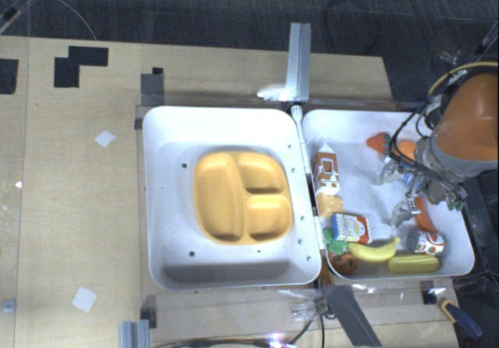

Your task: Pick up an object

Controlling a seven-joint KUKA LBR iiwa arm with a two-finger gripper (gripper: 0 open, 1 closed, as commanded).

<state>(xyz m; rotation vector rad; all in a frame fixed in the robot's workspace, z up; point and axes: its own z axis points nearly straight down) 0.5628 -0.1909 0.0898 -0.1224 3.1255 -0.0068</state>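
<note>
We are viewing the gripper hanging in the right bin; jaw state cannot be told; crowded bananas are risking a glancing miss.

no text or label is sharp enough to read.

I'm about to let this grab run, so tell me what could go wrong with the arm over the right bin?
1. The items at the near end of the right bin, banana among them, lie touching, so a descent might nudge several or lift none.
2. The gripper hovers near the orange item by the bin's right wall, where a grasp might clip the rim.
</note>
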